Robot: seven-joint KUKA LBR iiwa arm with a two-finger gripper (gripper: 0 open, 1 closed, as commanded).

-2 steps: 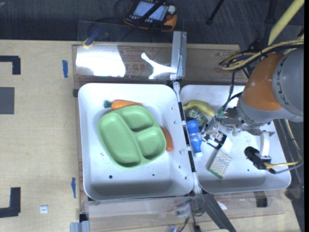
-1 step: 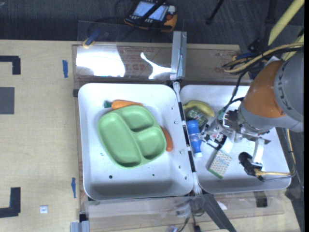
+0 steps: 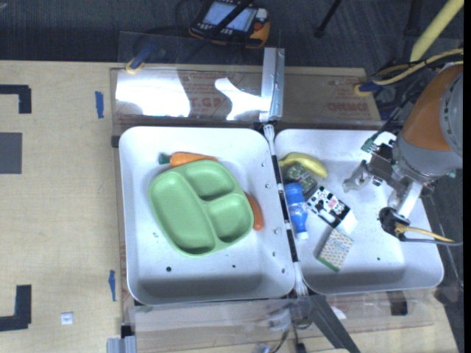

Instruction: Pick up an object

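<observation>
Nearest to me, a checkered packet (image 3: 335, 250) is lying in the right bin (image 3: 419, 271), nearer than the fingers (image 3: 359, 178) and a little toward the left bin (image 3: 140, 271). Its long axis is slanting from near-left to far-right. Farther back, a black-and-white patterned pack (image 3: 328, 204) is sitting just beside the packet, running diagonally, with its far end pointing away from the fingers. A blue bottle (image 3: 296, 208) is lying against the dividing wall, well apart from the fingers, with its long axis near to far and its white end toward me. A green divided plate (image 3: 202, 208) is filling the left bin. The fingers are hovering over the right bin; I cannot tell whether they are open or closed. Beyond, a banana (image 3: 304, 164) is lying crosswise.
</observation>
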